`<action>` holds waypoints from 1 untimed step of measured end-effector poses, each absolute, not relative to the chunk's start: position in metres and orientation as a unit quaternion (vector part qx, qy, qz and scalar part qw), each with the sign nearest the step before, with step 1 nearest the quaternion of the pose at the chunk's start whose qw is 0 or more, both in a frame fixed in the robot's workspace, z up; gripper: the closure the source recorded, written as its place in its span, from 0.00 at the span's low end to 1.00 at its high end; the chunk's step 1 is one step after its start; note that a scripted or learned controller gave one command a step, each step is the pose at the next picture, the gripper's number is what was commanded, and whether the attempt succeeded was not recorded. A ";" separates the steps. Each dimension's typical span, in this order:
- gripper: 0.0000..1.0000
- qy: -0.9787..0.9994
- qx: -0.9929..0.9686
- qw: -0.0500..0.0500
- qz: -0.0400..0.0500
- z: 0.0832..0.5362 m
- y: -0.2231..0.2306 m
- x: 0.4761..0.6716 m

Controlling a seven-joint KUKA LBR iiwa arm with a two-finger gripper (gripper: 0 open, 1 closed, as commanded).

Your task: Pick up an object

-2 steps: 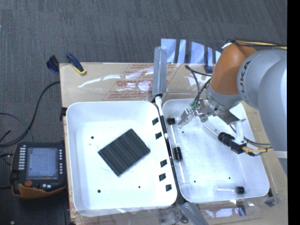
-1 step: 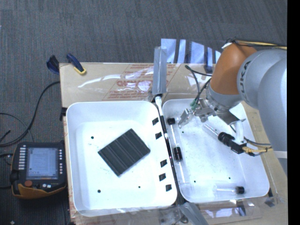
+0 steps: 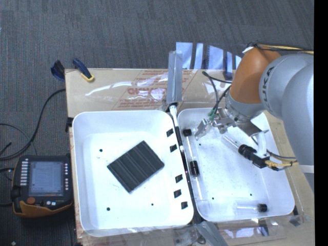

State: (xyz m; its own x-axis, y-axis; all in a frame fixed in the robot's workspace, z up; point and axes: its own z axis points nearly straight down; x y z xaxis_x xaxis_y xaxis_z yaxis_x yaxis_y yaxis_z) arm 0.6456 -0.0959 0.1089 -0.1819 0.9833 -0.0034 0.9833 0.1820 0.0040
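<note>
Though free to take any object, worth weighing several candidates.

Nearest the gripper (image 3: pixel 204 128): a small black piece (image 3: pixel 187 132), by the left wall of the right bin (image 3: pixel 277 188) near its far left corner. Too small to identify; probably light and rigid, and awkward to reach so close to the wall.

Further along that same wall, toward the near edge: a short black block (image 3: pixel 193 168). Likely stiff and light too; best pinched across its narrow width.

Close to the near right corner: a clear tube (image 3: pixel 250 207) with a black cap, lying flat. Probably light, smooth and apt to roll, so best taken across the barrel at mid-length.

Over in the left bin (image 3: pixel 82 137), about its middle: a dark ribbed slab (image 3: pixel 136 165), flat and skewed to the walls. Looks wide for a pinch, so better taken at an edge.

As for the gripper: low over the right bin's far left part, just beside the small black piece, perhaps not touching it. Cannot tell whether spread or closed at this slant. Holding nothing visible.
</note>
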 end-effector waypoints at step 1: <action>0.00 0.769 0.640 0.003 0.000 0.109 -0.096 0.646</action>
State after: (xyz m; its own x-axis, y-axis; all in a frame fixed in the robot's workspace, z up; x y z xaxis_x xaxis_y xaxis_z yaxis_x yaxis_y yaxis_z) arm 0.6456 -0.0959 0.1089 -0.1819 0.9833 -0.0034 0.9833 0.1820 0.0040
